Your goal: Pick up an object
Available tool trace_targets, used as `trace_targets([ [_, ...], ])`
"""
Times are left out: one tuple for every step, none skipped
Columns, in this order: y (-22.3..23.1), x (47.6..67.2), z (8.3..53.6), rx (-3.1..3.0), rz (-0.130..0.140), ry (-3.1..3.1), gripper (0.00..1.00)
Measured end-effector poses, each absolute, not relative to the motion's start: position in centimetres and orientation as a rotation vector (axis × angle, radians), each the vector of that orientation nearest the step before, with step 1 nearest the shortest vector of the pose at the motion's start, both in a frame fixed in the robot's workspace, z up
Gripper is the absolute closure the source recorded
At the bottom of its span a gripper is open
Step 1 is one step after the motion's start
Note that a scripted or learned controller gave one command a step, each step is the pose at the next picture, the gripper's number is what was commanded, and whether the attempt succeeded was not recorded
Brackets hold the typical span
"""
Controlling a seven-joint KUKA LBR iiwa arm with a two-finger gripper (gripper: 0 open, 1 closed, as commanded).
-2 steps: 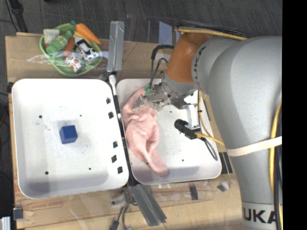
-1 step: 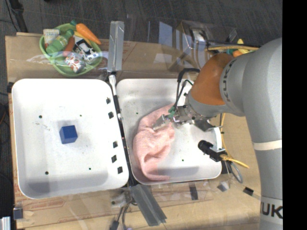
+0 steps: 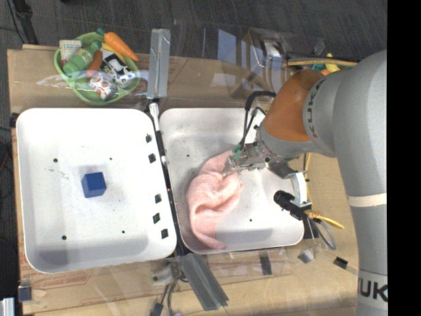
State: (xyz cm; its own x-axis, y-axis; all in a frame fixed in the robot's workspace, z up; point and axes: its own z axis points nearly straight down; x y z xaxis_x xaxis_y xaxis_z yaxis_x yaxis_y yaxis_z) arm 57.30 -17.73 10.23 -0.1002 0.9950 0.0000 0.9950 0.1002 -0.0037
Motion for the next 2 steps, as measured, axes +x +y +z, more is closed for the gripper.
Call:
trace_targets([
  [-17.74, 61.28, 20.28, -2.211, 0.002, -2.23, 1.0],
  [-17.68, 61.29, 21.18, -2.204, 0.004, -2.233, 1.0],
])
